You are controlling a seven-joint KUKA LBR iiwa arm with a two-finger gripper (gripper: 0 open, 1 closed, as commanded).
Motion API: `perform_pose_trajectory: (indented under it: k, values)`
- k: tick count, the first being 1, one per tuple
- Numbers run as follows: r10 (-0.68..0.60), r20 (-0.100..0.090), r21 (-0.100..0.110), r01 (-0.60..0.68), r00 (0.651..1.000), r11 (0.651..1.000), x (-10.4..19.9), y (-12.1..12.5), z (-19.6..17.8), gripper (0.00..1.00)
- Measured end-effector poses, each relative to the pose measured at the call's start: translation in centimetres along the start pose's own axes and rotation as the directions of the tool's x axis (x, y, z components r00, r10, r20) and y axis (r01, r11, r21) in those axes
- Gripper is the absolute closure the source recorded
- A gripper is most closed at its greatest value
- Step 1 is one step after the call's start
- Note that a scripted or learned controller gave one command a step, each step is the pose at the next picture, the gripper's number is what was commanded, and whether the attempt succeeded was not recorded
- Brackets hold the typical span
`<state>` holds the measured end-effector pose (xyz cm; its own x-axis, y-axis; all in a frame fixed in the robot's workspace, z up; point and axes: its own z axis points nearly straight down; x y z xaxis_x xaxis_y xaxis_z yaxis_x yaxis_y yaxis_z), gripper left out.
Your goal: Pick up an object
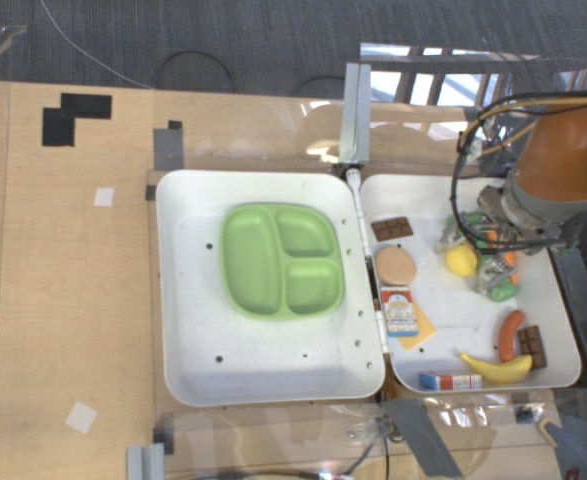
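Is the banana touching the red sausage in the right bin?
Touching. The camera view shows the sausage's lower end meeting the banana's upper edge with no white bin floor between them.

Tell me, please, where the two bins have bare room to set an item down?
The left bin has bare floor all around the green divided plate, widest along its near edge. The right bin is crowded; its main free patch lies between the lemon, the sausage and the banana.
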<state>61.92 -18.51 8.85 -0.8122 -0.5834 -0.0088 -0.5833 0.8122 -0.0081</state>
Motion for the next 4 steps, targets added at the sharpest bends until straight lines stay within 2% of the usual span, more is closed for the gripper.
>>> perform_pose_trajectory:
  k: [1, 2, 3, 4]
  values:
    - [0.0, 0.012, 0.008, 0.0, 1.0, 1.0, -0.5, -0.1, -1.4, 1.0]
    - [0.047, 0.009, 0.003, -0.048, 0.999, 0.999, -4.4, 5.7, -9.6, 1.0]
    - [0.212, 0.006, 0.0, -0.212, 0.977, 0.977, -7.6, 7.6, -16.5, 1.0]
    - [-0.025, -0.006, -0.008, 0.025, 1.0, 1.0, -0.2, 9.4, -2.2, 1.0]
